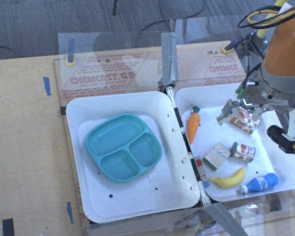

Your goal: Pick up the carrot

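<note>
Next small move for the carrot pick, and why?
Probably shift the gripper toward the right bin's left wall: the carrot lies there by the divider, apart from the gripper, which hovers over a snack packet instead.

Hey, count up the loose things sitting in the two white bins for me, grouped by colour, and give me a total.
Teal: 1, the divided plate in the left bin
Orange: 1, the carrot
Yellow: 1, the banana
Blue: 1, the bottle
Red and white: 2, the can and the snack packet
Checked green and tan: 1, the small box
Total: 7
</note>
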Controlling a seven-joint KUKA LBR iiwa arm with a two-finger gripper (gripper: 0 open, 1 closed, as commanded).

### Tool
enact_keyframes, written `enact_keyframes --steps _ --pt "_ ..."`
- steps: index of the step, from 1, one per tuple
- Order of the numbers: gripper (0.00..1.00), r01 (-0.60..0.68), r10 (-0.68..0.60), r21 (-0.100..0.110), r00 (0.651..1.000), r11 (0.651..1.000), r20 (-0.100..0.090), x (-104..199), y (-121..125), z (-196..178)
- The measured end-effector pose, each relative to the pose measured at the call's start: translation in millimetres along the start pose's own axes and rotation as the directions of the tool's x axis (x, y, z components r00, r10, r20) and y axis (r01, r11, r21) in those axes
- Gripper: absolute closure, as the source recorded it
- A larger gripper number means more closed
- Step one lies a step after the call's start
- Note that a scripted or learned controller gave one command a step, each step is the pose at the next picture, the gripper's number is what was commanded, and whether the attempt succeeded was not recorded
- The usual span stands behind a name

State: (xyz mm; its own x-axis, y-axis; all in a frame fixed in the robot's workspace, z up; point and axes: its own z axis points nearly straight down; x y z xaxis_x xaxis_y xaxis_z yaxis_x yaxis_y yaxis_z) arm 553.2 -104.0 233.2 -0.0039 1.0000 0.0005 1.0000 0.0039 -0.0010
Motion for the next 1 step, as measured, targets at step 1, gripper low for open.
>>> enact_keyframes --steps 1 --pt "0.00 0.084 -0.084 -0.002 0.996 0.996 0.001 71.4 46.9 48.6"
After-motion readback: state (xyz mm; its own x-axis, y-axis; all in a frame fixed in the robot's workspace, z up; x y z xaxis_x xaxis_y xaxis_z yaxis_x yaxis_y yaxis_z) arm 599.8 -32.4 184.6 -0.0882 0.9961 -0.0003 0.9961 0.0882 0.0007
